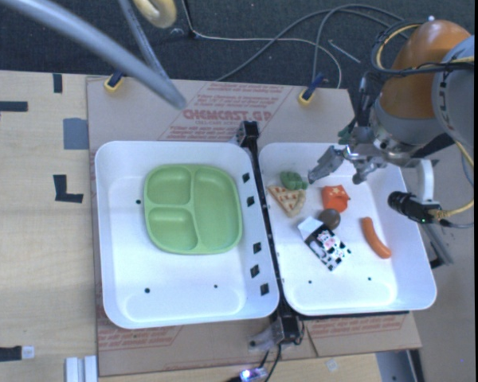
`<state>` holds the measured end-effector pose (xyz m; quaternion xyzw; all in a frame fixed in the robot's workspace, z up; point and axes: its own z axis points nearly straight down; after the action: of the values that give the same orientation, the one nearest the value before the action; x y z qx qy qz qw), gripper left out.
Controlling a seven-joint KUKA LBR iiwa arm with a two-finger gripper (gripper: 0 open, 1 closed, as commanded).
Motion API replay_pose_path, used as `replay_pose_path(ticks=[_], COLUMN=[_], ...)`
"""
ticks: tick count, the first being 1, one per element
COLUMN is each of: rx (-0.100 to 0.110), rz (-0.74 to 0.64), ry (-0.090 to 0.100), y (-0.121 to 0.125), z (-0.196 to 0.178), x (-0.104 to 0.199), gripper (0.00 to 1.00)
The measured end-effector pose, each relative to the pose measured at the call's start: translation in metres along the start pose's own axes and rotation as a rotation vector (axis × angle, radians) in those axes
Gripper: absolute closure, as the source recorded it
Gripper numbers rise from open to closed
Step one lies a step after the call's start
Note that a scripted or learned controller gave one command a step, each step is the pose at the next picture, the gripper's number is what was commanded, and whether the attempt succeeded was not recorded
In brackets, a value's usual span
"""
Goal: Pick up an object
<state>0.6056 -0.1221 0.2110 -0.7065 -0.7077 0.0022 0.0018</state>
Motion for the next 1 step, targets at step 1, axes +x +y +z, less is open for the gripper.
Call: replay_pose_path(ticks=[1], rx=[0.001], rz=[0.001], ry=[0.000], y=[-0.0013], z=[0.0439], x=[-0.0008], gripper=[0.00])
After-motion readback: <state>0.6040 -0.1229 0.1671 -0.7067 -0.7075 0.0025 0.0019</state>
